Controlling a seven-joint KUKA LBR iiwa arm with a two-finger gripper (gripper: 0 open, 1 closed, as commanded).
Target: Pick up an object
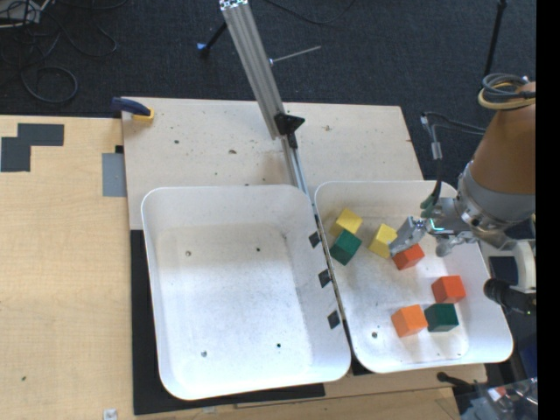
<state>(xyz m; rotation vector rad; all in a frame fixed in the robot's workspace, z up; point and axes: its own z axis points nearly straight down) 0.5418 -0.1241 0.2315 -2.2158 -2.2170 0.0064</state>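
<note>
A red block (408,256) is sitting in the right bin (490,348), just beside a yellow block (382,240). The gripper (411,234) is touching its top edge; whether its fingers are gripping it I cannot tell. Orange (409,319) and green (442,317) blocks are lying nearer the front

A pale wooden bench (210,143), speckled with dark spots, carries two shallow white bins side by side. The left bin (157,322) sits on a black mat (137,322) whose edge shows along the bin's left and lower sides. The right bin (490,353) rests just beside the left bin, their inner walls nearly touching. Near the bench's far left corner lies a small blue and yellow object (133,108), possibly a clamp. A slanted aluminium rail (254,59) meets the bench between the bins' far edges.
</note>
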